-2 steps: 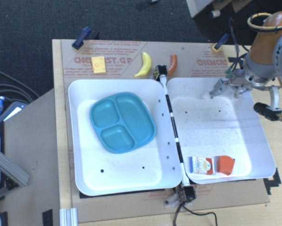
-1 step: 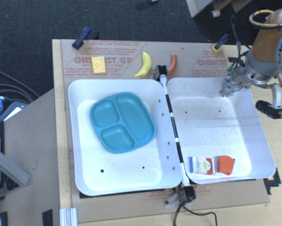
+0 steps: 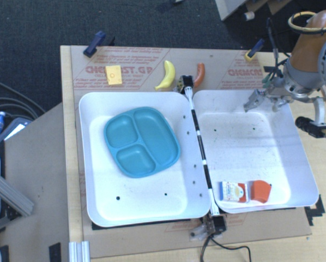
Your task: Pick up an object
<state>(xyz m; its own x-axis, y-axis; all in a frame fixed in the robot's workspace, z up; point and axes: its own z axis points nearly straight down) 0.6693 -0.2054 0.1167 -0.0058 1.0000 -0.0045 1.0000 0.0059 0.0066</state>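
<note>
Grey gripper (image 3: 265,100) over right bin's (image 3: 294,146) far edge, nothing between its fingers; open or closed, impossible to tell. Orange-and-white carton (image 3: 243,192) flat at near edge, well apart. Blue tray (image 3: 142,141) in left bin (image 3: 97,173).

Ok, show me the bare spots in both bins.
Right bin: bare floor between the gripper at its far edge and the milk carton at its near edge. Left bin: the blue divided plate crowds the middle; a bare strip runs along the near edge.
</note>
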